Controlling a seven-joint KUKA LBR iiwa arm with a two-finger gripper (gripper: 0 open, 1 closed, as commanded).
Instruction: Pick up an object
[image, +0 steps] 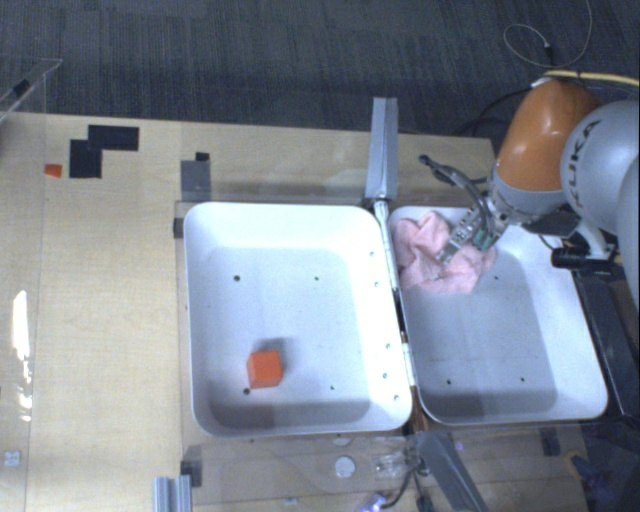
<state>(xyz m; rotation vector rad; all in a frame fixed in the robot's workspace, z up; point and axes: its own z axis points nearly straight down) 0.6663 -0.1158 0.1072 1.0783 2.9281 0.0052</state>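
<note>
The hand (458, 246) sits low over the pink cloth (430, 262), and its fingertips are too small and dark to tell whether they grip the fabric. The arm (590, 160) is cut off by the right edge. Part of the cloth lies hidden under the hand. The worktop (100, 330) runs off the left edge.

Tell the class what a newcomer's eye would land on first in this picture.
The eye goes first to the grey arm with its orange band, reaching in from the right, its gripper down on a crumpled pink cloth at the far left corner of the right bin. Next comes the small orange block, alone near the front of the left bin.
</note>
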